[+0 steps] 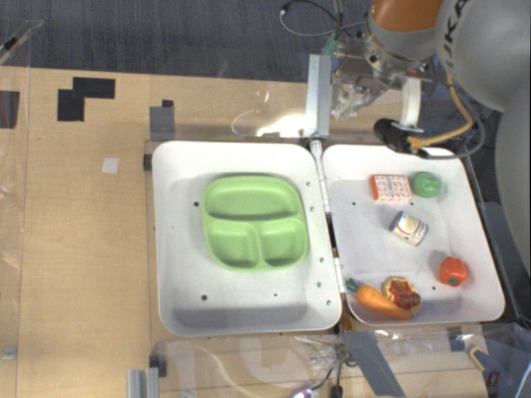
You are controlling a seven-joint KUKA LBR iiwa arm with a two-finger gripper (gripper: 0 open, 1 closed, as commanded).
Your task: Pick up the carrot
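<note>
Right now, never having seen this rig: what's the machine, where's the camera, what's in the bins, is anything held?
One fixed camera looks down at a slant on a bench with two white bins. The grey machine with an orange band at the top right is a robot arm; its claw hangs above the bench just beyond the bins, and nothing shows between its fingers. The left bin holds a green tray with three compartments. The right bin holds the carrot in its near-left corner, a red-and-yellow item touching it, a red fruit, a small can lying on its side, a red-and-white box and a green ball.
</note>
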